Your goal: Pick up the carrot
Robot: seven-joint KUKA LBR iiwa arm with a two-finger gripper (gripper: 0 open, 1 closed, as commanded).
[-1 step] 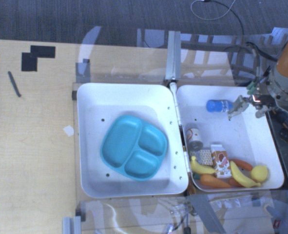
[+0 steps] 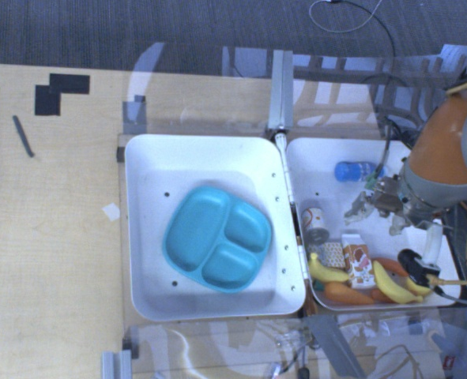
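jaws: we cannot tell how they stand. gripper [image 2: 375, 205] hovers over the right bin [image 2: 328, 155], nothing visibly held. carrot [image 2: 350, 294] lies below it beside the bananas [image 2: 391, 284]. we judge approach; next, descend onto it.

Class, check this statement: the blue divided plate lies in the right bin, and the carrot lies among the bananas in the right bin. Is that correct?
Not quite. The camera view shows the blue divided plate lying in the left bin, not the right one. The rest holds: the carrot lies among the bananas at the near edge of the right bin.
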